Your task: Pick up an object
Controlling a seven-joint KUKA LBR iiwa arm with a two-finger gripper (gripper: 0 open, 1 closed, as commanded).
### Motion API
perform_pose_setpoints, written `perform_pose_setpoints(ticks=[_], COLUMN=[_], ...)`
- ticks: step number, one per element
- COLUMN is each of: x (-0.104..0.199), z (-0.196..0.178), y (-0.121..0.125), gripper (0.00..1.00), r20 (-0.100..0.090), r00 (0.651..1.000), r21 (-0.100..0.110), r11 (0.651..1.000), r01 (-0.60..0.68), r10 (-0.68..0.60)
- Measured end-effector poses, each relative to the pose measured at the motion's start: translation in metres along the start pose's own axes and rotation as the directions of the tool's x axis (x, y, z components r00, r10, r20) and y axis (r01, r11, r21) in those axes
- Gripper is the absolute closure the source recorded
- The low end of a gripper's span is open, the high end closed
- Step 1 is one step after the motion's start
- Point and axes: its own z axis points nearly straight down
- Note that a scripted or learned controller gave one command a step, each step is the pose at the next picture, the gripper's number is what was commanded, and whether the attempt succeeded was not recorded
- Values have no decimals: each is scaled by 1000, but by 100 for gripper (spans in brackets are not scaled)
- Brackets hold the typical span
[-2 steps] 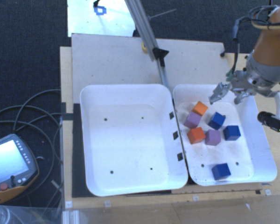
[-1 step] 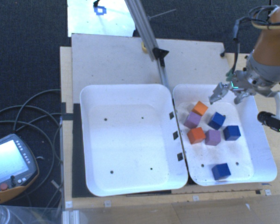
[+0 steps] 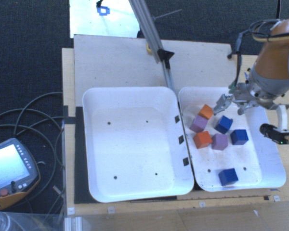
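Arm poised over the cubes, nothing picked yet.

Landmark: the shallow white plastic right bin [image 3: 277, 174] on the wooden counter [image 3: 135, 211]. Nearest its front edge lies a lone dark blue cube [image 3: 228, 176]; mid-bin cluster an orange cube [image 3: 202, 139], a lilac cube [image 3: 219, 141] and a blue cube [image 3: 239, 136]; beyond them another blue cube [image 3: 224, 124]. At the bin's far side hovers the metal two-finger gripper [image 3: 233, 105], jaws spread, holding nothing. Judged approach stage: next, descend and close on one cube.
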Motion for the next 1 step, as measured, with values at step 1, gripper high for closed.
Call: perform_pose_setpoints(ticks=[1], x=[0], z=[54], y=[-10], gripper=[0], r20=[-1], r00=[1000], r21=[2], r11=[1000], r01=[0], r10=[0])
